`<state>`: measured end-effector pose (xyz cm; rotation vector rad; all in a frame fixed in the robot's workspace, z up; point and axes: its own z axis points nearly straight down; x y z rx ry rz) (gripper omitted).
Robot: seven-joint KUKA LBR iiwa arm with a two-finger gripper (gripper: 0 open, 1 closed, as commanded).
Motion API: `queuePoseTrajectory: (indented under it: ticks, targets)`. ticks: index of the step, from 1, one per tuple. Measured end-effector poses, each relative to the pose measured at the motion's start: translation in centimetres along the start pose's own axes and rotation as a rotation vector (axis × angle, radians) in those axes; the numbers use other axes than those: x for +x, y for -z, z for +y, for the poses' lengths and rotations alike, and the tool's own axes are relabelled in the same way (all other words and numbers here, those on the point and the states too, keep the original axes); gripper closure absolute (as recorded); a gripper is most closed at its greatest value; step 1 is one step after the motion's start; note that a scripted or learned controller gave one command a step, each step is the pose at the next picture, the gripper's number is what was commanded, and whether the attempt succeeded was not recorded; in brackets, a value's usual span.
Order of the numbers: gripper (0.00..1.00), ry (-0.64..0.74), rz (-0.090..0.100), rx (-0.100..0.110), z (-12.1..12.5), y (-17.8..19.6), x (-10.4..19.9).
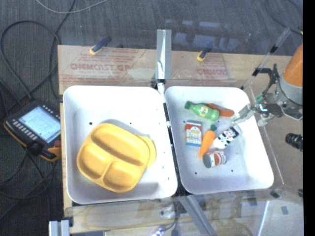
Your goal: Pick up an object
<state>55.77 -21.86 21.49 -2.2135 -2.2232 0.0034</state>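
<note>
L bin [71, 132]: yellow tray [115, 156]; R bin [256, 173]: toys.

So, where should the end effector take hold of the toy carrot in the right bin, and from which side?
Probably at the thick upper half of the toy carrot, coming down from above with fingers across its width. It lies flat, tapering toward the near end, with a small carton close on its left, so the thin tip gives less to grip.

Dark carpet floor [123, 14], loose cables [29, 38], wooden bench [123, 65].
</note>
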Motion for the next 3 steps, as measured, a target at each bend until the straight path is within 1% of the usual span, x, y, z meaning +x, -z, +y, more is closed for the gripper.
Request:
queuePoseTrajectory:
  ticks: [1, 2, 3]
  targets:
    - [0.00, -0.152, -0.003, 0.000, -0.5, -11.7, 3.3]
    - [1.00, -0.149, 0.001, 0.003, -0.5, -11.0, 3.5]
    - [1.00, -0.237, -0.003, 0.001, -0.2, -2.0, 7.8]
